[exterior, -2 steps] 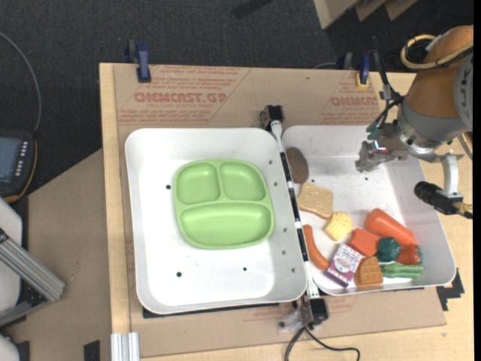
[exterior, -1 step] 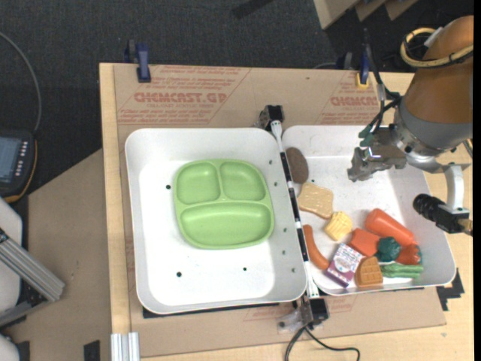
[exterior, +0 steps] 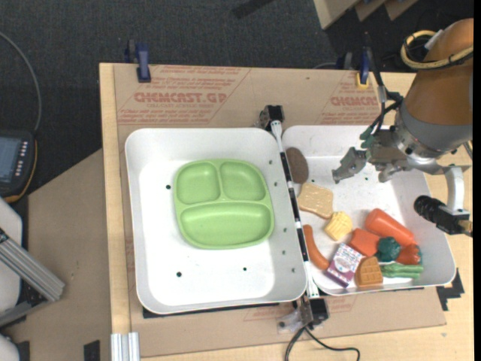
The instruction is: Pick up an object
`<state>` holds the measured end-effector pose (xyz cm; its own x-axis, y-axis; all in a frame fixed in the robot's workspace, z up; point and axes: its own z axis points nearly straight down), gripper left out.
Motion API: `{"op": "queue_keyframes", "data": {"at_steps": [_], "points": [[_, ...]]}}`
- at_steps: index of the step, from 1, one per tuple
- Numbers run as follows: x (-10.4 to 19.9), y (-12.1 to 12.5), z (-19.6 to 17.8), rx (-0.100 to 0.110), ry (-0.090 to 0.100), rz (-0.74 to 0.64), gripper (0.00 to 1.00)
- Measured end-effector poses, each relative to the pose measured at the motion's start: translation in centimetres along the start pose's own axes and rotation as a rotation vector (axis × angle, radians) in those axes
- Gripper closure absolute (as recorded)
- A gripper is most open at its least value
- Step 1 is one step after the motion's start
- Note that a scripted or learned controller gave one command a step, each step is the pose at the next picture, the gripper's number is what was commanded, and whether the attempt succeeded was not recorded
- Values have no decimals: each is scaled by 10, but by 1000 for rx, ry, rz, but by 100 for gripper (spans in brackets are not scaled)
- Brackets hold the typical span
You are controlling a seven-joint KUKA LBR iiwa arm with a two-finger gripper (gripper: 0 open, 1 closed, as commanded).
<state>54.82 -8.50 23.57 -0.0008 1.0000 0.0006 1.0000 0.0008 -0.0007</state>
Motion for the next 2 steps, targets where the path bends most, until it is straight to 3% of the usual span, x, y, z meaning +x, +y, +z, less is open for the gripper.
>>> {"op": "queue_keyframes", "data": {"at_steps": [1,2], "points": [[-17,-16,71,5,0,3,0],[-11,-49,154,1,0,2,0]]}}
